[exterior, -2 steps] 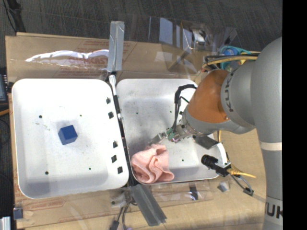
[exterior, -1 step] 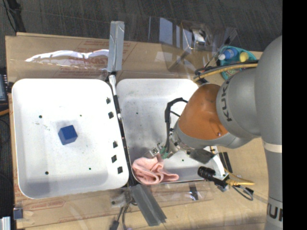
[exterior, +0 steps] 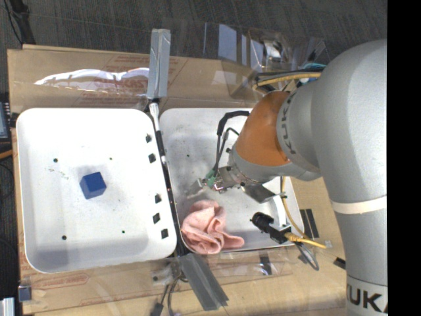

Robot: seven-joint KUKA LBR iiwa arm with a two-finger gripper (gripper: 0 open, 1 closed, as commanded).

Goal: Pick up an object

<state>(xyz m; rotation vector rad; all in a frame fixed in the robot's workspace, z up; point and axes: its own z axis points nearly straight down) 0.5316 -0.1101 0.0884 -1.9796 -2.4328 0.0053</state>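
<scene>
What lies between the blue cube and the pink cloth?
In the camera view, the divider where both bins meet lies between the blue cube and the pink cloth.

Even bright light, glare on plastic

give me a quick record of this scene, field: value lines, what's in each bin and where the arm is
left bin: blue cube, lying apart from the walls
right bin: pink cloth, crumpled at the near edge
arm: reaches in from the right, over the right bin
gripper: low over the right bin, just above the pink cloth in the picture
held object: none visible
task state: nothing picked up yet
</scene>
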